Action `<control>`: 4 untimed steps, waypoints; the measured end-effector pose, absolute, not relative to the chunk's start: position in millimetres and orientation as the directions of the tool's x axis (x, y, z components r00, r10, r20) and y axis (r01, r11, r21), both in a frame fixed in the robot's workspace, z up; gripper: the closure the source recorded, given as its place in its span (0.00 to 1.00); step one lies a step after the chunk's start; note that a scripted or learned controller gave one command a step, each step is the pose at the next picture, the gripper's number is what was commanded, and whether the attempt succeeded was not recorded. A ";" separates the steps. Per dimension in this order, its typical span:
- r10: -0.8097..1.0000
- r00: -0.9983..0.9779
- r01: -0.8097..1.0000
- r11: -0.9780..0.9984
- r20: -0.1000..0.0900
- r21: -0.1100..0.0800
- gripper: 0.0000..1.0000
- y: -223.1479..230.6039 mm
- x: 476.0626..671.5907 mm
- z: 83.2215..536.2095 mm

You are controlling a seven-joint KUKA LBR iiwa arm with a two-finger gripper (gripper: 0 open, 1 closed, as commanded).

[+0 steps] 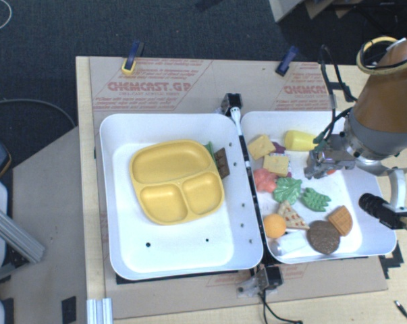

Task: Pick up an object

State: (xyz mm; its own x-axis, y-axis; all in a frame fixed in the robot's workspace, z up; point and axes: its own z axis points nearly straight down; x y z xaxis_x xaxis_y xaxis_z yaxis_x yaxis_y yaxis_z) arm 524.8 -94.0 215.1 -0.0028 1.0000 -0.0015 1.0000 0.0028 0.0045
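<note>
On the cardboard-covered bench (156,86), the gripper (322,165) was poised over the right white bin (372,248); its grip state could not be told. The small green plastic leaf (316,198) was judged light, stiff, best pinched across its edges.

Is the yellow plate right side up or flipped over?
Right side up: the yellow plate shows its three hollow sections facing upward in the left bin.

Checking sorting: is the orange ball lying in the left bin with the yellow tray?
No. The orange ball lies in the right bin; the yellow tray is in the left bin.
</note>
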 end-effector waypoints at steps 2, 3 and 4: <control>1.000 -0.003 1.000 0.003 -0.002 0.007 1.00 -75.2 624.1 213.9; 1.000 0.000 1.000 0.000 -0.002 0.005 1.00 -83.6 626.3 222.8; 1.000 -0.002 1.000 0.002 -0.001 0.005 1.00 -72.0 633.5 234.3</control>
State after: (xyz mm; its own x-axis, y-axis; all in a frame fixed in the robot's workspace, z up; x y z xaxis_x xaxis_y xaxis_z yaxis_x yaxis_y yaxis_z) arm 633.5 -72.0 234.3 -0.0021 1.0000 -0.0012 1.0000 0.0021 0.0049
